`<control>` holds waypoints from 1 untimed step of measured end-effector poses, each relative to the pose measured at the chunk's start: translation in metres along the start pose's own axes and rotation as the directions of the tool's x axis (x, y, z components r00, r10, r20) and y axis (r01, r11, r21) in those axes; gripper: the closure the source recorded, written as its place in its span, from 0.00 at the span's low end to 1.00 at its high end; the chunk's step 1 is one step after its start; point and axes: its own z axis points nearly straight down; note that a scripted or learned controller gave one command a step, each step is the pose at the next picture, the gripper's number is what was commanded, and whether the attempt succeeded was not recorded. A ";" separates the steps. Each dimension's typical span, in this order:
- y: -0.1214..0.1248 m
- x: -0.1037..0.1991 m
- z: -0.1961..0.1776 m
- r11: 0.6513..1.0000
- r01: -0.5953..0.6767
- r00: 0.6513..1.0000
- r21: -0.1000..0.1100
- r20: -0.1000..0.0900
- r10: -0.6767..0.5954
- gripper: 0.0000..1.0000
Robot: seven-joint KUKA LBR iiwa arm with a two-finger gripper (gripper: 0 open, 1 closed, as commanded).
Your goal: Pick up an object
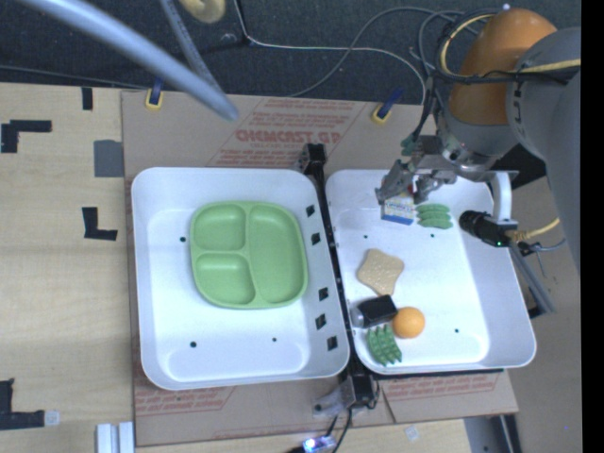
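Observation:
My gripper (404,192) hangs low over the far part of the right bin (477,281). Right under its tip lies a small blue and white item (398,213), and whether the two touch is unclear. A green ridged piece (435,217) lies just to the right of that item. Nearer the middle of the bin rests a tan slice of bread (380,271). Along the front edge are an orange ball (409,323), a small black block (376,310) and another green ridged piece (384,344).
The left bin (160,281) holds a green divided plate (250,254). A black divider with clips (324,253) runs between the bins. The arm's orange band (491,64) and cables sit over the right bin's far corner. A grey pole (113,36) crosses the top left.

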 end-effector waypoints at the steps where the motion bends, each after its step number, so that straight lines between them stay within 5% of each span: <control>1: -0.003 0.065 0.000 1.000 0.002 1.000 0.001 -0.002 -0.002 1.00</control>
